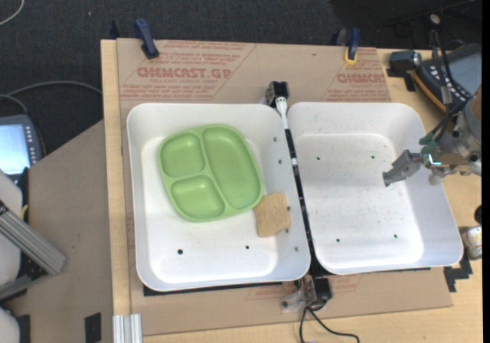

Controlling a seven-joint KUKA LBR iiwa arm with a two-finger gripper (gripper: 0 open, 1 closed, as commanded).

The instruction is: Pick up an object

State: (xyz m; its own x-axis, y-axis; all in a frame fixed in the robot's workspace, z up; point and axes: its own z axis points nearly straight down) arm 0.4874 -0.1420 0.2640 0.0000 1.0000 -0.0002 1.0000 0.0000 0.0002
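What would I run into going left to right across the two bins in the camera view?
Green divided plate → tan sponge-like piece → black strip between the bins → right bin → pincer over its right side.

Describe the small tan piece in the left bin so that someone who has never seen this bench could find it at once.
Start at the left shallow white bin. A green three-compartment plastic plate lies in it; follow that plate to its lower right corner, near the divider between the bins. There lies the small tan square sponge-like piece, touching the plate's edge: flat, speckled, and far smaller than the plate.
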